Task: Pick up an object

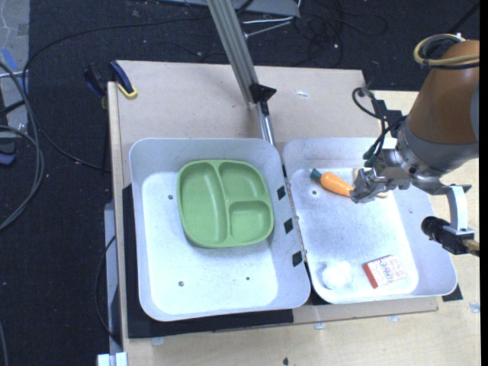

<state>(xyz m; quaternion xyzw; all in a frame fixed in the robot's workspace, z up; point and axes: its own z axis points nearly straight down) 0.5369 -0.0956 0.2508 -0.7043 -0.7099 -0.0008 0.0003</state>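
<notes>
Right bin point(427, 277), near end: small red-and-white packet point(383, 271), lying flat, slightly askew. Judged light and thin; hard to pinch from above unless taken across its narrow width.

Right bin, near end, left of the packet: pale white lump point(335, 274), outline blurred against the bin floor. Material cannot be told; possibly soft.

Left bin point(152, 280), middle: green divided plate point(226, 203), three compartments, nothing in them. Judged rigid, smooth plastic, wide; only its rim offers a hold.

Right bin, far end: toy carrot point(335, 182), orange with a green tip, lying on its side, tip pointing left. Judged light, stiff and smooth, liable to roll or slip; best taken across the thick orange middle, fingers square to its length.

Gripper point(363, 187): low over the far end of the right bin, at or just beside the carrot's right end. Contact uncertain. Whether the fingers are spread or closed cannot be told, and nothing is seen held between them.

Far side: bare wooden bench point(191, 97).
</notes>
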